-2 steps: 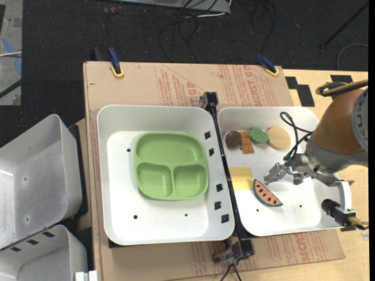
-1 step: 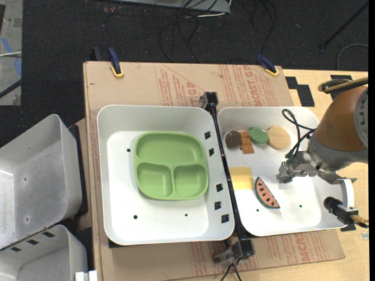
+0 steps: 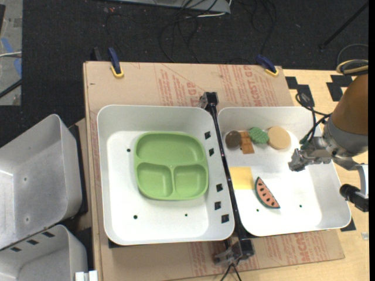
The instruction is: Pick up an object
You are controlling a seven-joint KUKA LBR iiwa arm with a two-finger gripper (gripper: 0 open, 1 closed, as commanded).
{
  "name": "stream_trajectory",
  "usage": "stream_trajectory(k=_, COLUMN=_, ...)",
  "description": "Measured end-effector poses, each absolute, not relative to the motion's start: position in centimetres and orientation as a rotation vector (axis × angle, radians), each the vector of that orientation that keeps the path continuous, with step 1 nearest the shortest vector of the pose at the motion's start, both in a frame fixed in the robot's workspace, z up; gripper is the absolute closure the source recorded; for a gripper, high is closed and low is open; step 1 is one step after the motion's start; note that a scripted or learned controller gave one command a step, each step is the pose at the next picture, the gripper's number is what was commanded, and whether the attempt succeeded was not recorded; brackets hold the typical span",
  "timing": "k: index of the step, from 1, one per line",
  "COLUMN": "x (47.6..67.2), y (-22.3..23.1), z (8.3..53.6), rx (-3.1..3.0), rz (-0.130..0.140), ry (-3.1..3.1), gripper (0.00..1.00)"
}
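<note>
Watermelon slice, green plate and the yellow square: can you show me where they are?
watermelon slice [image 3: 266, 194], camera view, on its red middle.
green plate [image 3: 171, 165], camera view, on the divider between its compartments.
yellow square [image 3: 241, 178], camera view, on its flat centre.

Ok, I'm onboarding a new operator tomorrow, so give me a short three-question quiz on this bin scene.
1. True or false: the green divided plate lies in the same bin as the watermelon slice.
2. Which item lies nearest the gripper? A) yellow square B) tan round piece C) green divided plate
3. Fill in: the watermelon slice lies just to the ___ of the yellow square in the camera view.

Key: 1 false, the plate is in the left bin; 2 B; 3 right.
</note>
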State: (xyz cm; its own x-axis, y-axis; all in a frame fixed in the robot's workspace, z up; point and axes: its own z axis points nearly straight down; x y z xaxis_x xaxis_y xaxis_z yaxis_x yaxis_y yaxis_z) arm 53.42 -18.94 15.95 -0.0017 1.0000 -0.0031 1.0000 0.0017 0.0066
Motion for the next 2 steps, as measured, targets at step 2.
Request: stream_trajectory(k=2, x=52.9, y=-18.7, z=24.8, rx=2.213, rz=0.003, ry=2.221, gripper=1.00)
